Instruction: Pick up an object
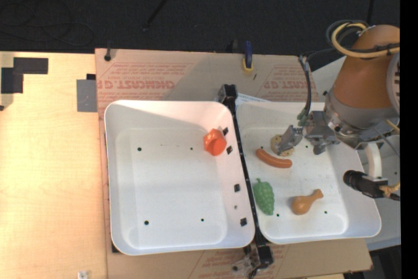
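Observation:
In the right bin (353,222) lie a red-orange sausage (273,158), a green leafy piece (264,196), a tan pear-shaped piece (305,201) and a small beige cookie (281,142). My gripper (291,138) reaches in from the right and hovers right over the cookie, just above the sausage. Its fingers look spread, with nothing seen between them. An orange-red object (214,142) rests in the left bin (130,219), near its right wall.
A black divider (239,166) runs between the two bins. The arm's orange body (367,78) and cables stand over the right bin's far right side. Cardboard (170,78) lies under both bins, and a wooden bench top (46,173) extends to the left.

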Tool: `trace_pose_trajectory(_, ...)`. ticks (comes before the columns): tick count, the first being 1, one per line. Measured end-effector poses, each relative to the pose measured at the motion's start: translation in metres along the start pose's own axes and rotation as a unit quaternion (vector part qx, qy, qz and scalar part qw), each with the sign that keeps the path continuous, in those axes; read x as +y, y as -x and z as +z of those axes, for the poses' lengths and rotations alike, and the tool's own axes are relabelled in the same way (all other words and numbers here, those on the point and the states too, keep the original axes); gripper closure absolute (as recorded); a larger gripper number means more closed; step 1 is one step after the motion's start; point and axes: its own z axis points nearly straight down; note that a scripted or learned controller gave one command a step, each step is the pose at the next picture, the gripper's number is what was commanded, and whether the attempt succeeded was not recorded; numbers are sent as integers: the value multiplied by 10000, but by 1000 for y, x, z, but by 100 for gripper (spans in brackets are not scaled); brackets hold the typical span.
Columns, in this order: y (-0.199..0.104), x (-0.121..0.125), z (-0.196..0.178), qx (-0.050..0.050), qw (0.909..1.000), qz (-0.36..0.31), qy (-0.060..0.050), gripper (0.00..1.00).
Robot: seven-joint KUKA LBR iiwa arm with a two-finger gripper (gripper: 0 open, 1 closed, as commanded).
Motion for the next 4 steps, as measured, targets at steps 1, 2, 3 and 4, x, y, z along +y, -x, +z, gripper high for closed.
trace_pose_trajectory(1,-11,0,116,11,10000,0,-57,0)
trace_pose_trajectory(2,-8,3,100,1,10000,35,-12,100)
trace_pose_trajectory(3,-104,61,28,15,10000,-53,62,100)
trace_pose_trajectory(4,-161,46,-87,14,10000,-36,72,100)
